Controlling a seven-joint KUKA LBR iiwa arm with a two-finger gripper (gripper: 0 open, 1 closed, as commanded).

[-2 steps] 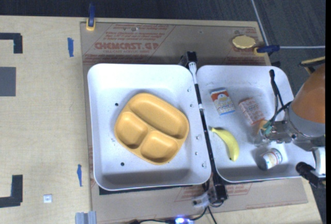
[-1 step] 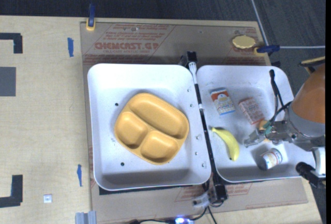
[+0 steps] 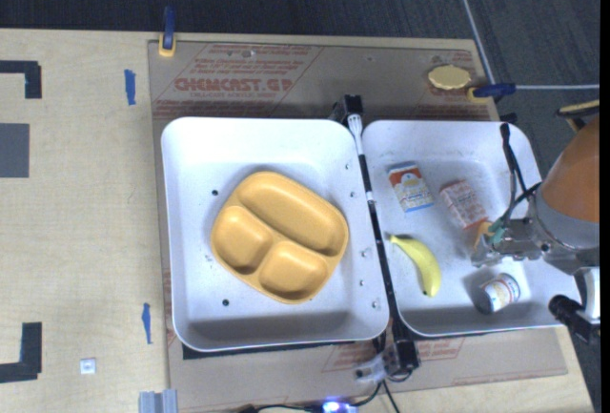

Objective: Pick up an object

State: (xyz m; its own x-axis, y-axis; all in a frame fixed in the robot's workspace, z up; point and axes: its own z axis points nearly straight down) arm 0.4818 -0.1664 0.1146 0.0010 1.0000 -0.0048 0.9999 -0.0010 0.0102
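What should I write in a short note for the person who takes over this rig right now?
Tool: low over the right bin, at its right side; nothing seen held in it.
Right bin: banana near the left wall, small white carton toward the back, red-and-white packet beside the carton, small can on its side near the front.
Left bin: yellow three-part tray.
Done: no object is lifted yet.
Left: grasp one object and raise it; packet and can lie nearest the tool.
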